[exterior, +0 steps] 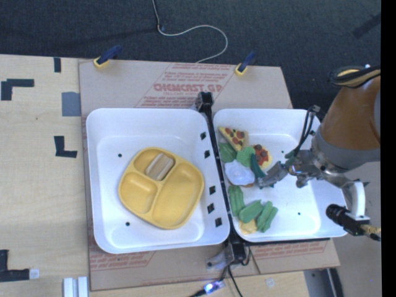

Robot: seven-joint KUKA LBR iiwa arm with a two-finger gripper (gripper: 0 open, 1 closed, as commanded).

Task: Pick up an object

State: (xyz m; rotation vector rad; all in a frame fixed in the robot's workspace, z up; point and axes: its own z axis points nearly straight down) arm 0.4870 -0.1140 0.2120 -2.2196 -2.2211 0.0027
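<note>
The bench ran pale and wood-coloured across the view, with a brown cardboard sheet laid over it under both bins and held at its far edge by two blue-and-yellow clamps, one at eleven o'clock and one nearer twelve. A thin white cable looped over the dark floor at twelve o'clock.

The left bin sat a little to nine o'clock of the view's centre, and the right bin lay touching it on the three o'clock side. The arm came in from three o'clock, its orange band over the right bin's far corner.

In the left bin lay a yellow divided plate, and in the plate's compartment toward twelve o'clock rested a tan block.

The gripper reached toward nine o'clock, low over the right bin; whether its fingers were spread or pressed together could not be told, and nothing could be seen pinched.

The toy food was heaped along the right bin's nine o'clock wall. A pizza slice lay at the twelve o'clock end, a white shell-like piece just to nine o'clock of the gripper, a red-and-orange piece just to twelve o'clock of it, and green pea pods toward six o'clock.
</note>
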